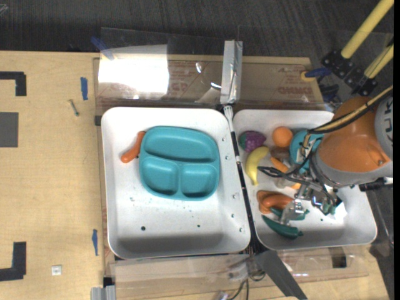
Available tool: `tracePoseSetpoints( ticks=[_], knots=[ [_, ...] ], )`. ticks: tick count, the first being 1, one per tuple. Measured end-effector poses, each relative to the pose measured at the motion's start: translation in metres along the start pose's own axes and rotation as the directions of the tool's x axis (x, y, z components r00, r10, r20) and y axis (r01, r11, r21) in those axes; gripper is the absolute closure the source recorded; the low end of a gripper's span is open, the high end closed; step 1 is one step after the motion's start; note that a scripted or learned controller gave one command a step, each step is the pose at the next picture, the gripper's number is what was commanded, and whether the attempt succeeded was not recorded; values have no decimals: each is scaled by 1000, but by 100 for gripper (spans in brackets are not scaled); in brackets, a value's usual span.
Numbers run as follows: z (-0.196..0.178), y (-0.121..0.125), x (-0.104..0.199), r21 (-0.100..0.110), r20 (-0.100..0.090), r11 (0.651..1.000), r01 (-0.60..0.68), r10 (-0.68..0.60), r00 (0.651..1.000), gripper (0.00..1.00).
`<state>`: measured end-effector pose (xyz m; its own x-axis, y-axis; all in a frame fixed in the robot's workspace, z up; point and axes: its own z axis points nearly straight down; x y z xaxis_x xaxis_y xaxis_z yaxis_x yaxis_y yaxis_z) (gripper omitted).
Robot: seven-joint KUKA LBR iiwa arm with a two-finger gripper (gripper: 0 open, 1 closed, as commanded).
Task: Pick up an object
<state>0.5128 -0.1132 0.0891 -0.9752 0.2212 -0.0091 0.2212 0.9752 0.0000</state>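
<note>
Two bins: a left bin [119, 167] and a right bin [356, 224], both shallow and white, are set side by side, touching along a central divider.
Left bin contents: one teal three-compartment tray [179, 161] is laid near the middle; one orange carrot-shaped piece [132, 150] is seen touching the tray's left edge.
Right bin contents: one yellow banana [255, 162], one purple piece [252, 140], one orange ball [282, 135], one orange rounded piece [273, 200] and one dark teal curved piece [282, 229] are counted; a teal item beside the ball is partly hidden by the arm.
Task object: none can be singled out; the small toy foods are clustered in the right bin's left half.
Arm: the orange band [350, 144] is located over the right bin.
Gripper [299, 206]: lowered among the toy pieces, just beside the orange rounded piece; it cannot be told whether the claw is spread or pressed together, and no object is seen between it.
</note>
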Motion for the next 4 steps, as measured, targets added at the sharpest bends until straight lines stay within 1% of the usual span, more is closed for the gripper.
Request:
tracePoseSetpoints(
  ticks=[1, 2, 3, 4],
  knots=[
    [-13, 1, -4, 0, 14, 1000, 2, -2, 1000, 100],
    [-144, 38, -39, -2, 5, 997, 75, -75, 997, 100],
    [-19, -11, 16, 1, -8, 994, -110, 111, 994, 100],
    [-20, -10, 15, 0, -5, 994, -109, 109, 994, 0]
  ],
)
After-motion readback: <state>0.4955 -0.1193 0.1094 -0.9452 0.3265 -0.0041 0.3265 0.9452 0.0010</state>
